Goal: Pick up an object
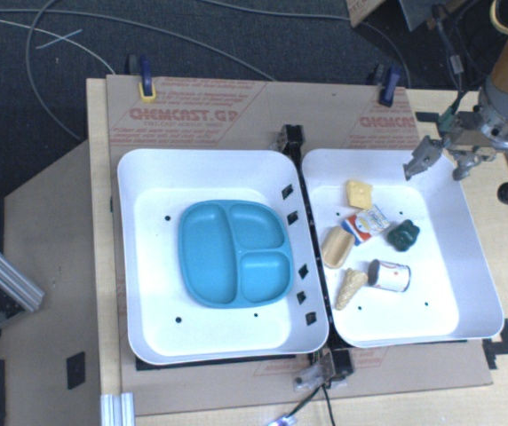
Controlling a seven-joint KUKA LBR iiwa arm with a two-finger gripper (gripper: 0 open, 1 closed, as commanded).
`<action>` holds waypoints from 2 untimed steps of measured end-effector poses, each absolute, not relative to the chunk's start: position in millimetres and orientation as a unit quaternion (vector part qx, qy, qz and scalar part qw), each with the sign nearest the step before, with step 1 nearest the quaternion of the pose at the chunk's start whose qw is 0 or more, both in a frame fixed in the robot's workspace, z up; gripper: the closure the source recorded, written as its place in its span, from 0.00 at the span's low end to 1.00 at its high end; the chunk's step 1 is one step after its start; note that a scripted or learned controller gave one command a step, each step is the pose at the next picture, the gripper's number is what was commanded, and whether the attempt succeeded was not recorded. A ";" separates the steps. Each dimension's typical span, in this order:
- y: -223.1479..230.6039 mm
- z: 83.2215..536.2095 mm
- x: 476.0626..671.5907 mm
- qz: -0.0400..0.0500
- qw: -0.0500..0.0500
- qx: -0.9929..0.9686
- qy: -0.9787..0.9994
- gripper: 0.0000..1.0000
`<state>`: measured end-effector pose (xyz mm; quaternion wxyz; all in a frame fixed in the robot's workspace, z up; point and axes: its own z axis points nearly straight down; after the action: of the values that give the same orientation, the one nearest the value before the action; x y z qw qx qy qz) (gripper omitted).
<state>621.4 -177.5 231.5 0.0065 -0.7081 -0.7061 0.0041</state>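
- Bench (196, 105): brown board top with red lettering along the far edge, carrying two shallow white bins side by side.
- Left white bin (143, 327): holds a blue plastic divided plate with three compartments (234, 252), lying flat near the bin's middle.
- Right white bin (463, 264): holds the loose items below, grouped in its left half.
- Tan cone-shaped piece (351, 287): nearest the bin's front edge, just right of the divider between the bins.
- White cylinder with a dark end and red marking (390, 275): lying on its side, just beside the tan cone.
- Tan bread-roll-shaped item (337, 247): farther back, near the divider.
- Small white packet with red and blue print (365, 224): between the roll and the dark green item, touching the roll's far end.
- Dark green rounded object (404, 234): right of the packet.
- Yellow block (359, 193): farthest back of the group.
- End effector (440, 163): above the right bin's far right corner, fingers spread apart, nothing between them, well apart from the items.
- Blue clamps (147, 85): on the bench's far edge.
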 end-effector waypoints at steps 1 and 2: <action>-176.8 240.5 623.9 0.000 0.000 -0.707 -0.707 0.00; -175.6 198.0 618.4 0.001 0.002 -0.707 -0.707 0.00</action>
<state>618.4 -175.6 198.0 0.0015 -0.7070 -0.7072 0.0007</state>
